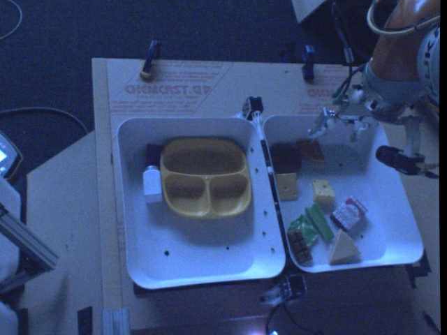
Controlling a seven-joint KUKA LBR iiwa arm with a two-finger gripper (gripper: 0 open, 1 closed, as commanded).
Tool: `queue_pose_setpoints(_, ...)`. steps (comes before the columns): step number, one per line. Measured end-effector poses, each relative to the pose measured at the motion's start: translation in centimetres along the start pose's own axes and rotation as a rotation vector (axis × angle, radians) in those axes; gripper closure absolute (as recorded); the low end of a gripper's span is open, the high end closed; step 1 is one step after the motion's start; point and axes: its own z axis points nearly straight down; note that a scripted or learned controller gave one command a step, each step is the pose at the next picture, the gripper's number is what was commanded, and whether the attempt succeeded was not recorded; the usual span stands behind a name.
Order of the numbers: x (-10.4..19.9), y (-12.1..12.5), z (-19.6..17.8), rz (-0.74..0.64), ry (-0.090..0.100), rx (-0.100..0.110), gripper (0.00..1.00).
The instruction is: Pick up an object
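My gripper [338, 128] hangs over the far end of the right bin [401, 218], its fingers spread open with nothing between them. Just below and left of it lie a reddish-orange piece [312, 151] and a dark brown block [285, 157]. Nearer the front of that bin are two yellow cheese cubes [286, 185] [323, 192], a red and white carton [349, 214], a green packet [311, 222], a chocolate bar [301, 245] and a pale cheese wedge [343, 248].
The left bin [133, 236] holds a yellow divided tray [205, 177], a small white bottle [151, 183] at the tray's left and a dark thing [154, 151] behind it. A black cable runs along the wall between the bins. The arm [405, 54] comes in from the upper right.
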Motion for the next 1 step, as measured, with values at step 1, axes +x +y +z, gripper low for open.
queue_pose_setpoints(1, 0.01, 0.27, -0.91, -0.002, -0.002, -0.015, 0.00)
